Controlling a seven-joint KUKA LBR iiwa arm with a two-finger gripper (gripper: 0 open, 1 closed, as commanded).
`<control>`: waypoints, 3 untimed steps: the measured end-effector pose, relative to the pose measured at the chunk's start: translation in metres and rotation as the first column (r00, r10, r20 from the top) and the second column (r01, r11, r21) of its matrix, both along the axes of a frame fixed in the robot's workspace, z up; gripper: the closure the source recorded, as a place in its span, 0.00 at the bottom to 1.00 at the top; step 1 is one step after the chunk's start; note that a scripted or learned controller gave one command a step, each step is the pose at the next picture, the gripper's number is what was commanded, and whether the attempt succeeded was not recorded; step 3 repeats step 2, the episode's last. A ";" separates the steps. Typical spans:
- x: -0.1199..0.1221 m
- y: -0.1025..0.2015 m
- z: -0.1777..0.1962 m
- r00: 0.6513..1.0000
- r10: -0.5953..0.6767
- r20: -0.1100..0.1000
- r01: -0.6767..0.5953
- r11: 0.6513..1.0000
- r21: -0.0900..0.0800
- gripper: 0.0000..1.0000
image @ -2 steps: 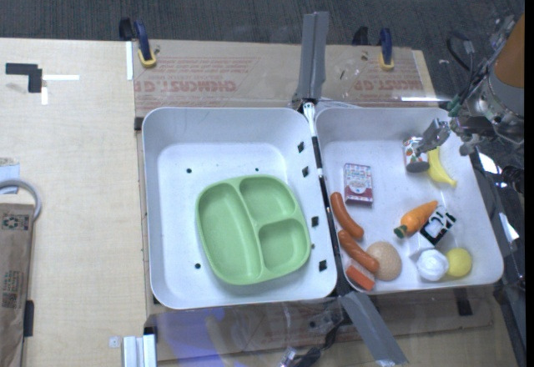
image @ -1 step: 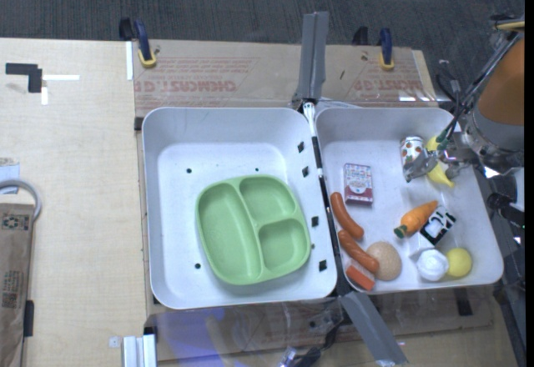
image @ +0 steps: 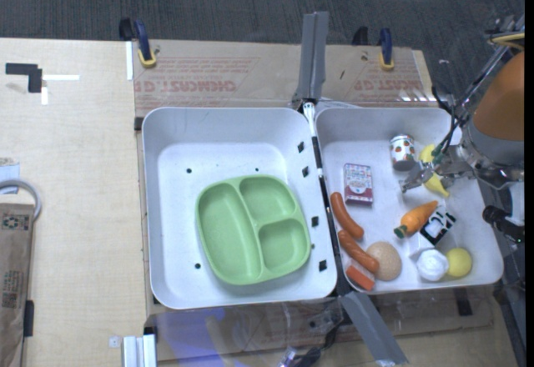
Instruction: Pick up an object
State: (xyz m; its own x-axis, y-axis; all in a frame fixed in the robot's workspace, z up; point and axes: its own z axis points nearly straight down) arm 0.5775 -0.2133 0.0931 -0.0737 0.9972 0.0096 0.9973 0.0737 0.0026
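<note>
1. The end effector is low in the right bin, at its right side, just beside a yellow banana-like piece.
2. I cannot tell how far it is open, and I see nothing held in it.
3. I judge the step is the approach to a grasp.
4. The next move needs closing on the yellow piece, without pushing the carrot near it.

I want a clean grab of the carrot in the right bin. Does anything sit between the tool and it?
Nothing visible does. The tool hovers just above the carrot in the right bin, with bare floor between. A yellow piece lies beside the tool, off that line.
</note>
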 end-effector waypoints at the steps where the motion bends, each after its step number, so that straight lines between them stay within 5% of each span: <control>1: 0.000 -0.002 0.009 1.000 -0.002 0.000 0.002 1.000 -0.005 1.00; 2: 0.065 0.073 0.131 1.000 0.009 -0.001 -0.009 1.000 -0.011 1.00; 3: 0.065 0.073 0.131 1.000 0.009 -0.001 -0.009 1.000 -0.011 1.00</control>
